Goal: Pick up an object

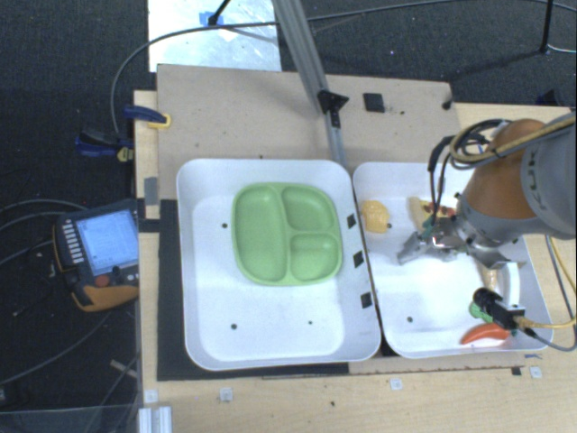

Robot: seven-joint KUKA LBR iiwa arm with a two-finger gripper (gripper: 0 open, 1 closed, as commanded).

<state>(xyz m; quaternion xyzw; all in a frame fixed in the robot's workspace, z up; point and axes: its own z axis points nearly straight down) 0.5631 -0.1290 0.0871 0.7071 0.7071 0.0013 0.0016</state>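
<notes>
Two white bins are seen side by side; a green divided plate point(287, 233) lies in the left bin point(207, 332). In the right bin point(424, 336), the gripper point(422, 247) is seen with fingers apart, nothing between them. A small yellow object point(375, 215) lies near, up-left of it.

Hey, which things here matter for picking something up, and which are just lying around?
Part of the job:
- tool, over the right bin
- yellowish lump in that bin
- red and green object near the bin's front right corner

Just lying about:
- green divided plate in the left bin
- handheld screen unit off the bench
</notes>
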